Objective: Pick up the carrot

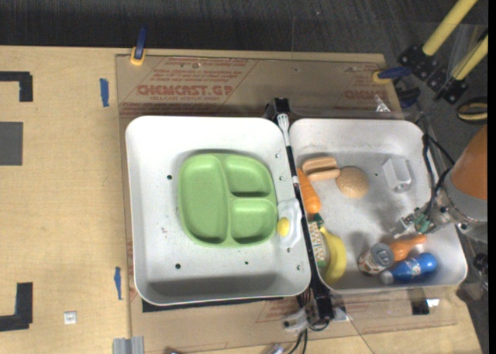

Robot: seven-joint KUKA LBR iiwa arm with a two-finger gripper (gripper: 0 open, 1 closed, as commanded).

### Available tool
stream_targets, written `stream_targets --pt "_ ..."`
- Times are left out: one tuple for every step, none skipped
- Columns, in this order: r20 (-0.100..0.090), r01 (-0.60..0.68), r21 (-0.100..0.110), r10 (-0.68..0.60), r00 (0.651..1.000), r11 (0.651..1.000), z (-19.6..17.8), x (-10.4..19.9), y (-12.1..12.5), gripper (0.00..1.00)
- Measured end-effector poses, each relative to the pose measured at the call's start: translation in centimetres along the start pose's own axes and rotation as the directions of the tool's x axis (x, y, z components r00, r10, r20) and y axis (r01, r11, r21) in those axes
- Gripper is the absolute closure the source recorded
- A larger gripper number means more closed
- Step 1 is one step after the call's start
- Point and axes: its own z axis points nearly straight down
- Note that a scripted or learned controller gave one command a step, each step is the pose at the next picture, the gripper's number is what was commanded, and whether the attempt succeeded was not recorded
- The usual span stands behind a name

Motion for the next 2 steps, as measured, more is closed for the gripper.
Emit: stream_targets --pt "-0.001 0.000 0.001 0.000 1.000 1.000 0.1 0.0 0.0 0.00" --pt "-0.009 -0.583 0.009 0.583 0.812 0.812 1.2 0.7 0.2 0.00"
